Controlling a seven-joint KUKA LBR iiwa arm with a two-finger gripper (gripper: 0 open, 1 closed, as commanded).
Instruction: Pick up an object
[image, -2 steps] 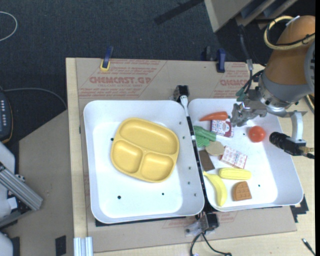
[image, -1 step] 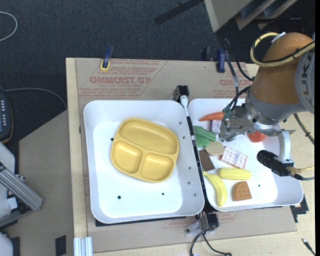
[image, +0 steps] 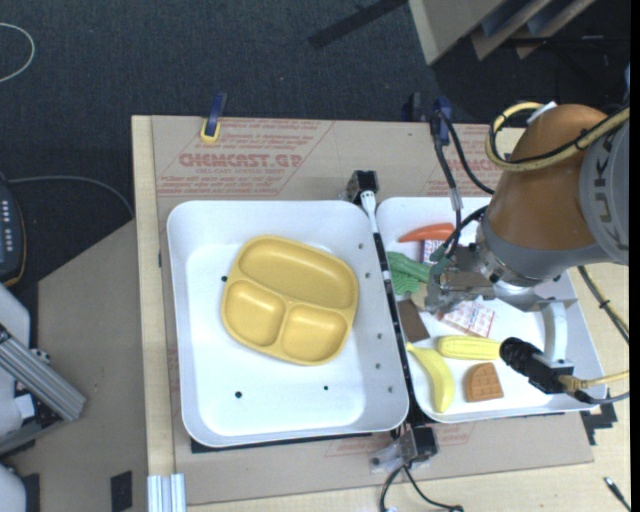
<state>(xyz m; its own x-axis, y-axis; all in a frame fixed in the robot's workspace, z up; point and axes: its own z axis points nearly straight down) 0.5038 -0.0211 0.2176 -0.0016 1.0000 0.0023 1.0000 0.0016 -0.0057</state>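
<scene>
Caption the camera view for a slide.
KUKA arm's gripper low over the cluttered right bin; a yellow divided plate lies in the left bin.

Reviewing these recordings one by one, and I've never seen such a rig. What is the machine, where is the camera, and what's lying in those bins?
The single picture comes from a camera fixed above the bench, looking down at a slant. The grey and orange machine at the right is a robot arm; its gripper hangs low over the right bin. That bin holds a banana, a corn cob, a brown biscuit, a carrot, something green and a red-and-white packet. The left bin holds a yellow divided plate. Whether the gripper holds anything cannot be told.
</scene>
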